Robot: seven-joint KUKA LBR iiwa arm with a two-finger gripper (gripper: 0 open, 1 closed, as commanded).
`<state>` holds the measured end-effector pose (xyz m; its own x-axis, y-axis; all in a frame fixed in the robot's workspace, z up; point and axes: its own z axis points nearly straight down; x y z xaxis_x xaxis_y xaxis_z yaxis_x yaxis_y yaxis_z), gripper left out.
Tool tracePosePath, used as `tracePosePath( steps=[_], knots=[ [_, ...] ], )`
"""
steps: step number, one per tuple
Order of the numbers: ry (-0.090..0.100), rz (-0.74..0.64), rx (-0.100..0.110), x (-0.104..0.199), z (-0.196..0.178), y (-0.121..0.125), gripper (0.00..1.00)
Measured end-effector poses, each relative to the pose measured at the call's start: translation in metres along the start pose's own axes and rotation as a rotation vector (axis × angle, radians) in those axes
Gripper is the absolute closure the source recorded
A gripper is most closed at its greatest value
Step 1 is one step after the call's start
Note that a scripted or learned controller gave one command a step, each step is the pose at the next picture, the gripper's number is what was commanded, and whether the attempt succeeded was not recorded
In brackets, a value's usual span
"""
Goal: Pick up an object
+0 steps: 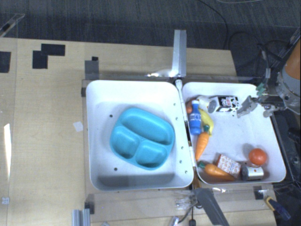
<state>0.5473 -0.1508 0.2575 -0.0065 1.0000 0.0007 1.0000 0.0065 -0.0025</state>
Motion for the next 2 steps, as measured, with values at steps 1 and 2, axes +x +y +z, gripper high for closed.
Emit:
tracePosePath(
  steps=[1,2],
  knots=[
    [-0.001,-0.121,-0.004,-0.019,0.019,0.019,0.0],
    [0.0,-0.143,-0.002,-0.037,0.164,-0.037,0.0]
  ],
)
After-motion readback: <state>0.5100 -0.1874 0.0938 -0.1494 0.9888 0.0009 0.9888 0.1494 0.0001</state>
